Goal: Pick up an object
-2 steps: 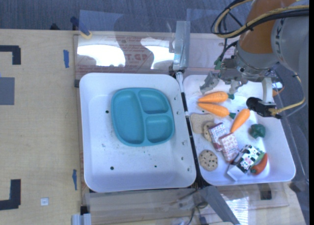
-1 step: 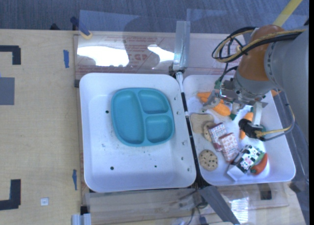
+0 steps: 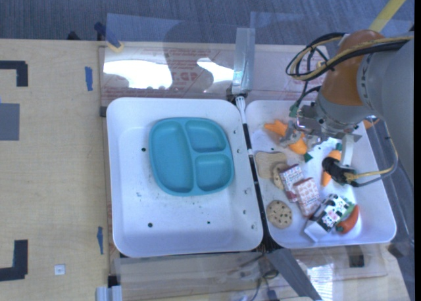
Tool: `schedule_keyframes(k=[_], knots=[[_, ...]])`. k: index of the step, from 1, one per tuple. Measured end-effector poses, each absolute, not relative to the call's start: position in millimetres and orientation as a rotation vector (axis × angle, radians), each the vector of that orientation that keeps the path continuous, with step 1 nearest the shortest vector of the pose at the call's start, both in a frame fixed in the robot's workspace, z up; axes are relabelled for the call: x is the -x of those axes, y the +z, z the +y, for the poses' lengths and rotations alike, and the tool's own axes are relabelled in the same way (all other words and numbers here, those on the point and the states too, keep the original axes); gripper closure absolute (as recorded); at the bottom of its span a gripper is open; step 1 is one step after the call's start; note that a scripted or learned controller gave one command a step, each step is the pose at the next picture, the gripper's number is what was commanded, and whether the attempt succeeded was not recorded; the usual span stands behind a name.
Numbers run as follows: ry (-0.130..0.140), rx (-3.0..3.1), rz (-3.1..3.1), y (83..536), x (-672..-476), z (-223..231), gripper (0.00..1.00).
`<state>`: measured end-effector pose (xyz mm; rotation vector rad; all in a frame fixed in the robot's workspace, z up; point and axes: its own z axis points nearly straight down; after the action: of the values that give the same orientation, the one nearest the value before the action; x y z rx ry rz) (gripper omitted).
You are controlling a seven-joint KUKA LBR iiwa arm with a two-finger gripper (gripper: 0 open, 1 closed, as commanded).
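My gripper (image 3: 304, 130) hangs low in the far part of the right bin (image 3: 381, 224), just above a cluster of small orange pieces. One orange piece (image 3: 275, 127) lies just left of it and another (image 3: 299, 146) right beneath its tip. Nearer the front lie a tan flat slice (image 3: 266, 162), two red-and-white snack packets (image 3: 290, 176) (image 3: 306, 192), a chocolate chip cookie (image 3: 279, 214), a black-and-white box (image 3: 333, 212) and a red-and-green toy vegetable (image 3: 349, 221). The arm's wrist hides part of the bin's far right.
The left bin (image 3: 125, 214) holds a teal divided plate (image 3: 191, 156) at its middle. A ridge (image 3: 248, 162) separates the two bins. More orange bits (image 3: 327, 179) lie right of the packets. A clear plastic wall (image 3: 171, 69) stands behind the bins.
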<state>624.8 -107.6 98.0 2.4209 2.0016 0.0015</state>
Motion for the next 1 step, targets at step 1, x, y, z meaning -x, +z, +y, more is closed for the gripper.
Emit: schedule_keyframes(k=[1], knots=[[-0.047, -2.599, 1.845, 91.9, -646.7, -108.9, 1.00]])
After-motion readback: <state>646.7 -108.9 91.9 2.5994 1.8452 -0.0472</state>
